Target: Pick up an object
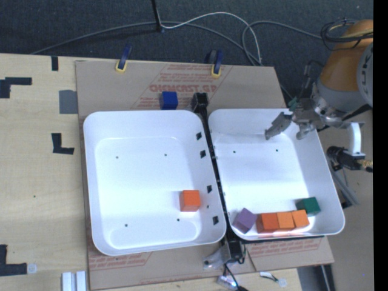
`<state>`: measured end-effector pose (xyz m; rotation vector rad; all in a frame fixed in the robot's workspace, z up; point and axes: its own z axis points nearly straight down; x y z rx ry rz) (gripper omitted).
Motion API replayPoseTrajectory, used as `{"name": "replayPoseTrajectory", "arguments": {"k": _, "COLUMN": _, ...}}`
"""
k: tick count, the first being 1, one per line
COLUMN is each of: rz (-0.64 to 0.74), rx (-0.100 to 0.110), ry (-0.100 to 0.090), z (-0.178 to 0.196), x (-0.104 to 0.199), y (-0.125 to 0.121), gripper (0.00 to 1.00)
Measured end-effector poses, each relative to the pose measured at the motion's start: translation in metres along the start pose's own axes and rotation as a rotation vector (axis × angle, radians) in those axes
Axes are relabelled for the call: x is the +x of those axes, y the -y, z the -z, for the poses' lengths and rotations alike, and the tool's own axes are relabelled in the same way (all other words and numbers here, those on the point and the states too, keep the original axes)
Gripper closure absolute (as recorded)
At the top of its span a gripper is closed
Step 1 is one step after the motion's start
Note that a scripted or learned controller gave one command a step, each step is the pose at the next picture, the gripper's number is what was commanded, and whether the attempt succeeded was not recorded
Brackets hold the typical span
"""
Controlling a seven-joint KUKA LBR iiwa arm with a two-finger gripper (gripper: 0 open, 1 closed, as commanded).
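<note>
An orange cube (190,200) lies in the left bin (121,132), near its front right. Along the front wall of the right bin (260,168) sit a purple cube (244,220), three orange blocks (283,221) in a row and a green block (309,206). My gripper (288,130) hangs over the far right corner of the right bin, well away from the blocks. Its two fingers (276,128) are spread apart and open, with nothing between them.
A blue cube (169,99) rests on the cardboard behind the left bin. Black clips (199,102) join the bins along their shared wall. Cables (242,35) run across the dark floor at the back.
</note>
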<state>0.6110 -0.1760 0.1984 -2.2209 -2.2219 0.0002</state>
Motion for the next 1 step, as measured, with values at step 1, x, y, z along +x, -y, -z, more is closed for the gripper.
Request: {"name": "replayPoseTrajectory", "arguments": {"k": 1, "rz": -0.009, "rx": -0.004, "ry": 0.001, "z": 0.0541, "x": -0.0039, "y": 0.0086, "gripper": 0.00}}
